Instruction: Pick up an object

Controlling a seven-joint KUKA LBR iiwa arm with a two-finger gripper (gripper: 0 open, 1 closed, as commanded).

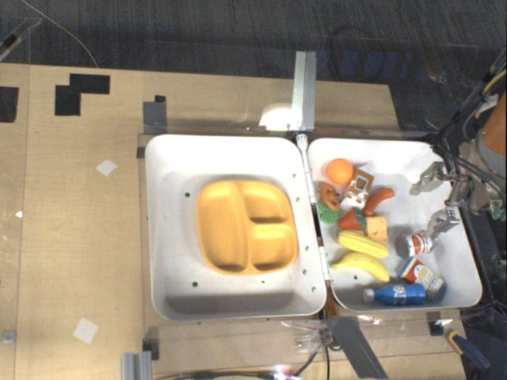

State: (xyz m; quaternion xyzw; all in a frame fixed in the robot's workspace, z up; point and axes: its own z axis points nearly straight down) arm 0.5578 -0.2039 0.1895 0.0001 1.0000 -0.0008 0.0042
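The right bin [412,158] holds several toy foods. An orange ball [340,170] lies at the back, with a small brown and white box [360,185] and a red sausage-like piece [379,199] beside it. Further forward are a tan cube [376,229], two yellow bananas [363,245], a red and white can [417,245], a small carton [421,275] and a blue bottle [396,294]. My gripper [436,201] reaches in from the right over the bin's right side. It is open, with bare bin floor between its fingers, just behind the can.
The left bin [170,212] holds a yellow divided tray [245,225]. A metal post [304,85] stands behind the wall between the bins. The toys crowd the right bin's left and front; its back right part is bare white floor.
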